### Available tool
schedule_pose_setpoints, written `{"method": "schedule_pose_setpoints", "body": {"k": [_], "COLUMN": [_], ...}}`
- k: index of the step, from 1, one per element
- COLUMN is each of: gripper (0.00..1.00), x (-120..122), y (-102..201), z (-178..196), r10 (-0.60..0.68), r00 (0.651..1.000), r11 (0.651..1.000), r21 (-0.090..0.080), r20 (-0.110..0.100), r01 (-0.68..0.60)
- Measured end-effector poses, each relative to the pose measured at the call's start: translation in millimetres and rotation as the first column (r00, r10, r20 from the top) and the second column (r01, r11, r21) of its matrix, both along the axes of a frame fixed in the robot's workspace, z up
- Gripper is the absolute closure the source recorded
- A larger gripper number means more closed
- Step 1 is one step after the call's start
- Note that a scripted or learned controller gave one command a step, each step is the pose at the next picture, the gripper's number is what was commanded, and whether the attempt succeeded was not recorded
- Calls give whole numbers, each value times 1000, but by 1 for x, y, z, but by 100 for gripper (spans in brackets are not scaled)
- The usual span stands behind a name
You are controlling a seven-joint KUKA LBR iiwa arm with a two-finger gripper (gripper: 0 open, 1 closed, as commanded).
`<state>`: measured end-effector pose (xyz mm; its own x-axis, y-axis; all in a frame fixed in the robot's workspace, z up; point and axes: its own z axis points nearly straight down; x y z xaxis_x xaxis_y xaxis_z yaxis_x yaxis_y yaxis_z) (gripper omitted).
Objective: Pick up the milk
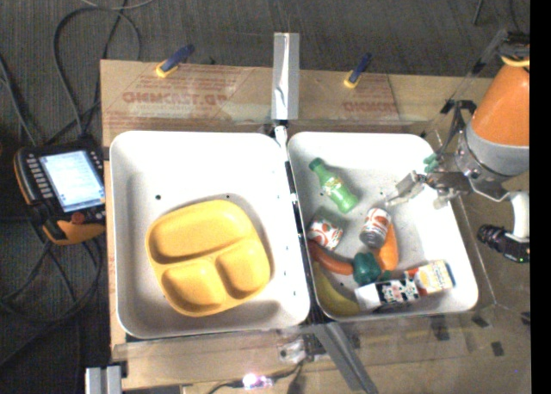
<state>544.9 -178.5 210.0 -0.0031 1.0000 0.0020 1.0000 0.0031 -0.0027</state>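
Jaws of the gripper (411,187) hang at the right side of the frame, over the upper right part of the right bin (448,237); whether they are open or closed cannot be told from this view, and nothing shows between them. They touch none of the things below.

One milk carton (405,286) lies on its side at the lower right of the frame, against the near wall of the right bin. Its long axis runs almost left to right, rising a little toward the right; the dark printed end points left and the orange-and-white end points right.

Around it lie one green bottle (334,186) toward the upper left of that bin, two red-and-white cans (325,234) (375,227) near the middle, one carrot (389,250) just beside the right-hand can, one banana (331,292) along the near left corner, and one small dark green thing (368,265) touching the carton's left end.

The left bin (129,177) holds one yellow tray (209,255) with three compartments. Both bins sit side by side on the bench (207,95).
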Motion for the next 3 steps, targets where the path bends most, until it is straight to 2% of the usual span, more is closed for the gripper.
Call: {"method": "schedule_pose_setpoints", "body": {"k": [1,2,3], "gripper": [0,100,100], "x": [28,30,78], "y": [37,38,-40], "z": [-120,-109,-15], "r10": [273,272,162], "r00": [962,962,987], "r11": [962,962,987], "r21": [-8,-8,-7], "r20": [11,17,3], "r01": [-273,-272,-162]}}
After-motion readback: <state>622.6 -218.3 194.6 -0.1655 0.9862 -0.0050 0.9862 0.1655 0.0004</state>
